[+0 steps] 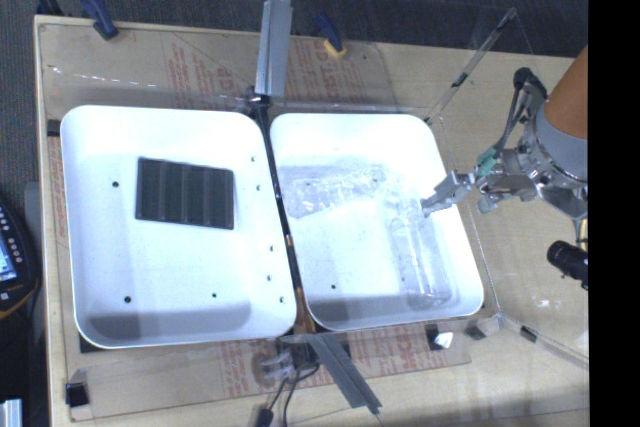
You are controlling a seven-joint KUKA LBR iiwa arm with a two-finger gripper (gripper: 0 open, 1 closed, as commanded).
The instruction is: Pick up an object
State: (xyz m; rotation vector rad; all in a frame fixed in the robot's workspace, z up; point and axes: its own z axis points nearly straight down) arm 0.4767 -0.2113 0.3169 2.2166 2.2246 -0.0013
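Bench (420,75): a flat board carrying two shallow white bins side by side; the slanted overhead camera takes in both at once.

Front bracket (340,377): a grey bar at the near edge where the bins meet. Judged to be there to keep them from sliding.

Left bin (90,305): holds one dark ribbed rectangular pad (185,193), lying flat in the far-left part of the floor, apart from every wall.

Right bin (462,300): holds two clear plastic items, hard to make out against the white. A clear bottle-like piece (418,253) lies lengthwise near the right wall; a crumpled clear wrapper (330,187) lies toward the far-left part. Whether they touch cannot be told.

Gripper (448,189): at the right wall of the right bin, reaching in from the right, just above or beside the far end of the clear bottle-like piece. Finger spread cannot be told; nothing is visibly held.

Arm (560,155): grey, orange band above the wrist, at the right edge of the bench.

Task object: judged to be the clear bottle-like piece, as the item nearest the gripper. It rests on the bin floor.

Risk: clear, smooth plastic close to a wall is likely to slip or offer little room.

Back bar (273,45): upright grey bar at the far end of the seam.

Clamps (100,15): blue, on the far edge of the bench.
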